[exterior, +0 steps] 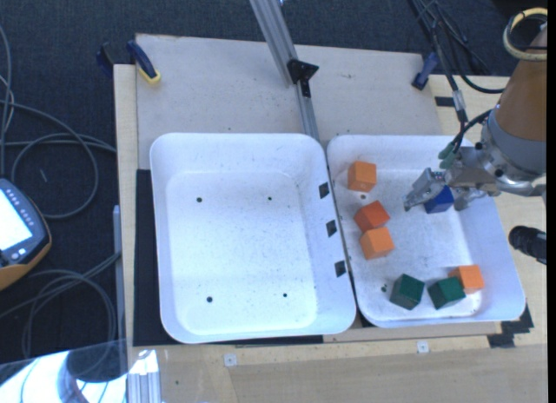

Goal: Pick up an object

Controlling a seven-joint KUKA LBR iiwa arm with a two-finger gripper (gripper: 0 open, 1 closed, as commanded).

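My gripper (437,196) hangs over the upper right part of the right bin (486,245). A blue block (440,201) sits between its two grey fingers, which are closed against it. I cannot tell whether the block is off the bin floor. Loose in the same bin are an orange cube (362,175) at the upper left, a red-orange cube (372,215) below it and another orange cube (377,242) under that. Near the front rim lie a dark green block (406,291), a green block (446,292) and a small orange block (470,278).
The left bin (174,167) lies beside the right one, with a row of black clips (331,227) along the shared rim. A slanted metal bar (278,36) crosses the back of the bench. Cables trail at the left and upper right.
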